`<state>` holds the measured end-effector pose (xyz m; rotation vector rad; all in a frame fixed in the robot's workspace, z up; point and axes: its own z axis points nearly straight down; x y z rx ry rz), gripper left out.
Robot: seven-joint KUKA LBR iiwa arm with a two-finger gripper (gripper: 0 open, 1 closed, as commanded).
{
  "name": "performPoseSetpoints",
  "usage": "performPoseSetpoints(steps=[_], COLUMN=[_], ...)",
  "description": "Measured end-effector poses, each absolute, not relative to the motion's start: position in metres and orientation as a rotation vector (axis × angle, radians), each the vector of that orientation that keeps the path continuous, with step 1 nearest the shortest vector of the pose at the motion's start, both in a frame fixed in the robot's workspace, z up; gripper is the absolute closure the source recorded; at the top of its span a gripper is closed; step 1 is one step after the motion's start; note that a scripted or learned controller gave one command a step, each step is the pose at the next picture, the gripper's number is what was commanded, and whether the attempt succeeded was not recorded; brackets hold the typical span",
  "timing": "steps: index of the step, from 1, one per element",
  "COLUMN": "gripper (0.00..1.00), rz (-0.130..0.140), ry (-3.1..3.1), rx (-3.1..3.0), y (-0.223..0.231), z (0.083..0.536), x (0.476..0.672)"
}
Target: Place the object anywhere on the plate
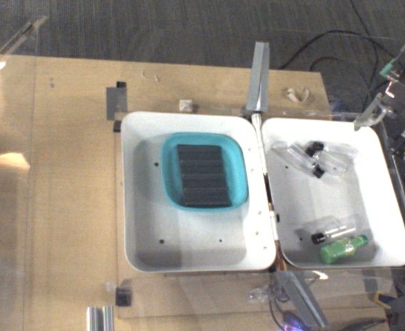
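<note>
Far left: wooden bench [50,185], with pale glare patches that look like reflections off a clear sheet, edges hard to trace. Small black bracket [119,96] by the left bin's back corner, another black bit [123,296] near the front corner; can't ID either. Tiny pale cube [185,105] just behind the bin.

Left bin [136,205]: teal plate [238,174] sits toward the back. Dark ridged slab [203,176] lies flat in the plate's middle, w/ teal rim showing all round it. That's the task obj as far as I can read it, and it's on the plate.

Grey upright post [259,74] stands behind the seam btwn the bins.

Right bin [388,185]: clear bottles w/ black caps [316,157] at the back, outlines nearly lost against the white. At the front, another clear black-capped bottle [330,233], with a green bottle [341,248] just beside it.

Top right: hardware and cables [395,81], cut off by the frame, too jumbled to sort. Gripper state: I can't tell.

Dark carpet floor [154,12] beyond the bench.
</note>
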<state>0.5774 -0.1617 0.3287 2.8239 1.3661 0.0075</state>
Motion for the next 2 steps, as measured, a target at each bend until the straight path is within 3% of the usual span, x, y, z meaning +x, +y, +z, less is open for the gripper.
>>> performPoseSetpoints(steps=[1,2], gripper=[0.0,0.0], rz=[0.008,0.003], ry=[1.078,0.604], rx=[2.945,3.08], y=[-0.187,-0.201], z=[0.425,0.435], x=[0.539,0.511])
